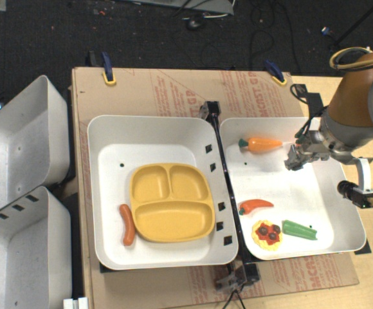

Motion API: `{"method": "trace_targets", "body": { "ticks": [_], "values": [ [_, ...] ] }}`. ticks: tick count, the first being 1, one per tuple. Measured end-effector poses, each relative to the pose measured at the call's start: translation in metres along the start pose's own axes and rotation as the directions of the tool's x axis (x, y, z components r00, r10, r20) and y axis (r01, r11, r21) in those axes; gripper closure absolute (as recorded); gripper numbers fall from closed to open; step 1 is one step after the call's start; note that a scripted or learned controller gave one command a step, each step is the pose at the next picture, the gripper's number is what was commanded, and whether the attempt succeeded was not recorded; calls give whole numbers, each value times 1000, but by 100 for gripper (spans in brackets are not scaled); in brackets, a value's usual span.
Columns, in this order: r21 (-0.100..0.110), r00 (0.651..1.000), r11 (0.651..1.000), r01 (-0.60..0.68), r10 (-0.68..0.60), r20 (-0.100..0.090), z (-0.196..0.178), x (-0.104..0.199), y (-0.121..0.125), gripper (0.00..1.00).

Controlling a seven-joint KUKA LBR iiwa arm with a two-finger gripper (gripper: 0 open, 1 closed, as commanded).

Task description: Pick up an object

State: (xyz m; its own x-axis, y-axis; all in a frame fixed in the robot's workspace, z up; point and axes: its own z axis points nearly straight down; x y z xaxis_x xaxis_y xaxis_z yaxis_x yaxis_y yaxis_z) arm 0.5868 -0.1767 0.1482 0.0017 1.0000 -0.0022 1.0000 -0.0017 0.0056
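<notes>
Now the tool (pixel 294 159) hangs low at the right of the frame, just beside the carrot (pixel 263 145) in the right bin (pixel 341 227), probably to grab it.

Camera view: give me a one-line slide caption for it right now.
Arm's tool hovers in the right bin beside the toy carrot; yellow divided plate and sausage lie in the left bin.

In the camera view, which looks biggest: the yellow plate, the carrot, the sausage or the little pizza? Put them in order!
1. Yellow plate, by far the biggest.
2. Carrot and sausage: they look about alike in length, so I won't rank them.
3. Pizza, the smallest.
</notes>
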Motion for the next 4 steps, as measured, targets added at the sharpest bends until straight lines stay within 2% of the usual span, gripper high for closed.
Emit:
{"method": "trace_targets", "body": {
  "ticks": [2, 4],
  "values": [
    [-2, 1000, 1000, 4, -4, 1, -101, -8, 9, 100],
    [4, 1000, 1000, 10, -10, -3, -113, 104, 26, 100]
  ]
}}
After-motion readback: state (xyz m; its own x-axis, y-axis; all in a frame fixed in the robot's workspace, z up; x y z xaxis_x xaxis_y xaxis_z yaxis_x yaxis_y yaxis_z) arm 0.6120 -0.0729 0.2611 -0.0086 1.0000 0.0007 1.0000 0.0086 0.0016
